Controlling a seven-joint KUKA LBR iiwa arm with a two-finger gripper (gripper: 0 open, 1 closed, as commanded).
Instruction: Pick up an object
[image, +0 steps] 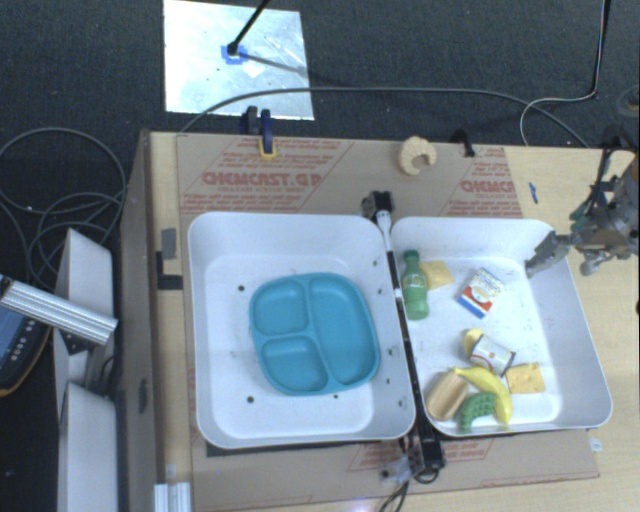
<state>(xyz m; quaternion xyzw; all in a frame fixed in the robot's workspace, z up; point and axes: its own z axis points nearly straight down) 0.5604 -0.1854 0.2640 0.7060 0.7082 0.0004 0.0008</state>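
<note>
The right bin (585, 345) holds several toy foods. Among them are a green bottle (414, 285) by the divider, a pale yellow wedge (437, 274) and a red, white and blue carton (481, 292). Nearer the front lie a small can (491, 352), a banana (486, 382), a bread roll (446, 394), a green piece (477, 409) and a yellow cracker (527, 378). My gripper (568, 258) hovers over the bin's far right corner. It is open, with nothing between its fingers, and sits well to the right of the carton.
The left bin (215, 300) contains a blue divided plate (314, 332). A beige lump (416, 154) and a blue clamp (265, 128) rest on the cardboard behind the bins. Cables run across the floor at the back and left.
</note>
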